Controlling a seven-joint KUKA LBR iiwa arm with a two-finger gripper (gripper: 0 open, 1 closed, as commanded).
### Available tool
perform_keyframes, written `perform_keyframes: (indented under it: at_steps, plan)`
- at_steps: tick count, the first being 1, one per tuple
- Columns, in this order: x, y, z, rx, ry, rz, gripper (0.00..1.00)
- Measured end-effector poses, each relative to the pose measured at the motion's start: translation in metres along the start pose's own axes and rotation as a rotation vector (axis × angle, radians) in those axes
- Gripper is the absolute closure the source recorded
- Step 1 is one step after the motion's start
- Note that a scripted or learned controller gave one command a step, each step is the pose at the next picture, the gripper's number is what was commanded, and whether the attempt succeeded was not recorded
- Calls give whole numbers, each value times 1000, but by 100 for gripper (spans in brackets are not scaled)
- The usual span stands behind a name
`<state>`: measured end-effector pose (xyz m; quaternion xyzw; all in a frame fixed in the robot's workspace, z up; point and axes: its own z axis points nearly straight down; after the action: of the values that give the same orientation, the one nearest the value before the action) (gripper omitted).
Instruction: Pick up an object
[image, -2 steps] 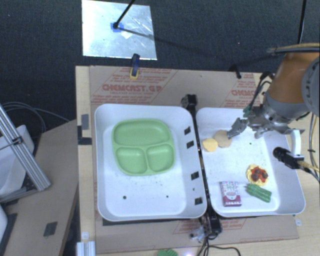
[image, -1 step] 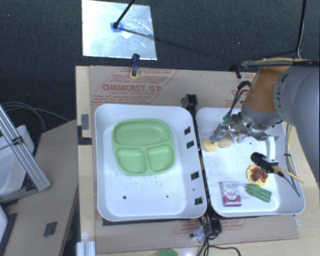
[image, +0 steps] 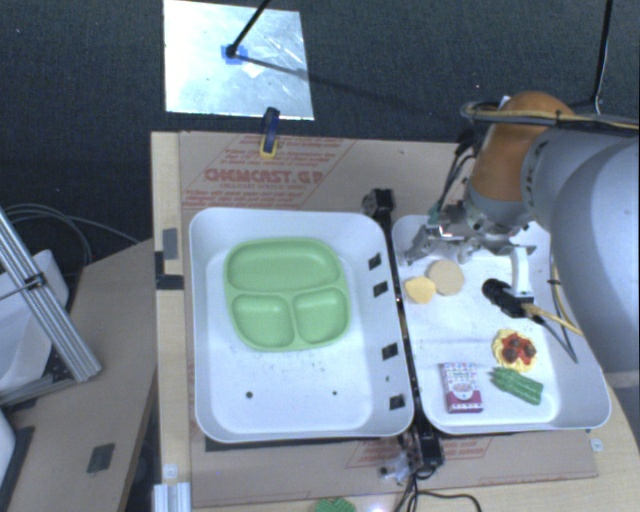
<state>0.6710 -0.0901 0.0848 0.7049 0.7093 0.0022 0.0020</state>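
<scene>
Nearest, in the right bin, a small red-and-white box, its print too small to read, lies beside a green pod toy, with a yellow dish of red bits just behind; the left bin holds a green divided tray. Farther back in the right bin a yellow disc touches a beige disc; the gripper hangs just behind them, open or closed I cannot tell; beyond, the cardboard sheet reads "CHEMCAST" in red, and a foil square lies farthest.

Clear gap between cookies and carton
</scene>
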Motion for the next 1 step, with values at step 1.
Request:
perform_keyframes:
  at_steps: [1]
  plan:
    - [-29,-106,0,13,0,11,0]
